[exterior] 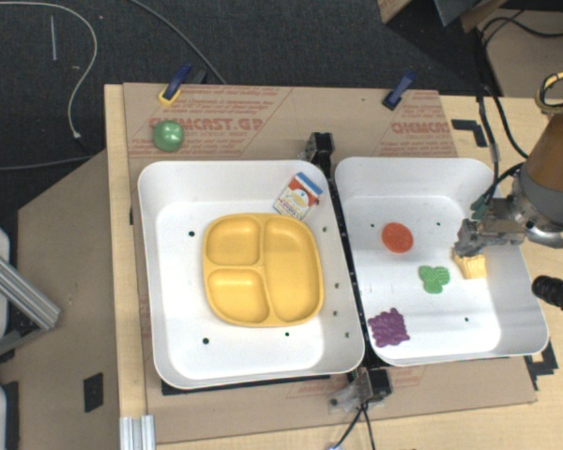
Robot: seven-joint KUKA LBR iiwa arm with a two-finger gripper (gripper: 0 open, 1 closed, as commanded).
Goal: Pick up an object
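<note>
The fingers (468,247) hung low over the right bin (511,331), and from above I could not tell whether they were open or shut! A yellow block (471,267) sat right beneath the gripper (470,248), touching or nearly so; a green toy (433,278) lay just beyond it to the left, an orange-red disc (397,238) further left, a purple cluster (388,327) down-left. Well away to the left, the other bin (169,345) held a yellow divided plate (263,270) and a small carton (297,196).

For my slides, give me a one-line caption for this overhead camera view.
Gripper poised over yellow block in right bin; yellow tray in left bin.
</note>
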